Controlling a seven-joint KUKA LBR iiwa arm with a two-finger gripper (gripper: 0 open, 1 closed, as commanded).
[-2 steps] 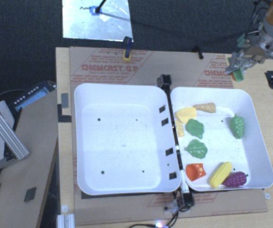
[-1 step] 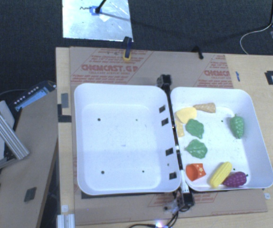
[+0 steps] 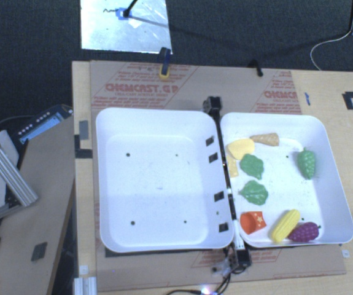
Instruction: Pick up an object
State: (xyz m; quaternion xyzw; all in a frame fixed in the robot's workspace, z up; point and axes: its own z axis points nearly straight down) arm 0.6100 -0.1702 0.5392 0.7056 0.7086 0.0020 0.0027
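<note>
From my feed: brown board (image 3: pixel 182 85) w/ red print under both bins, yellow clamp (image 3: pixel 164 71) on its far edge, shiny metal sheet (image 3: pixel 124 17) on the dark carpet (image 3: pixel 29 29) beyond, aluminium rail (image 3: pixel 4 168) far left.

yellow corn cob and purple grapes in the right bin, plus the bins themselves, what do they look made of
The yellow corn cob looks like moulded plastic: even, saturated colour with a soft sheen. The purple grapes look the same, one lumpy piece of uniform purple; soft rubber can't be ruled out. The bins look like thin formed white plastic, with smooth rounded corners and a matte finish.
</note>
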